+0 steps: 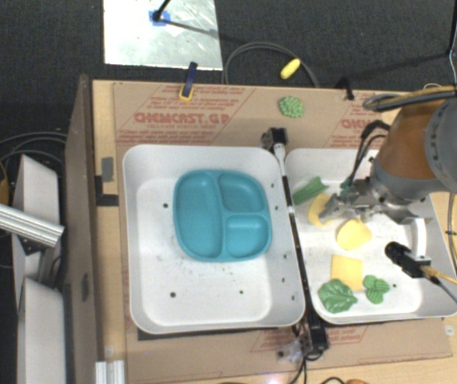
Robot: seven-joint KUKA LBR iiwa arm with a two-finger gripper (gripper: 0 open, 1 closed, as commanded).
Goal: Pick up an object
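Over in the right bin [420, 294], the likely target is the yellow piece [318, 210] around 9 o'clock of the gripper [342, 204], just beside the tips, with a green piece [308, 190] touching it up at 11. Honestly can't tell if the hand is apart or together, the wrist bulk blurs that bit, and nothing is visibly between the tips.

My guess at what goes wrong: that yellow piece sits right near the divider wall [291, 214] between bins, so a close could shove it against the wall or nip the green one too. The yellow blob [354, 234] at 6 o'clock of the gripper is also close enough to get bumped.

Room-wise, the left bin [148, 294] just holds a blue sectioned plate [221, 215]. Leafy green bits [337, 296] crowd the right bin's 7 o'clock corner; the bin's middle looks most open.
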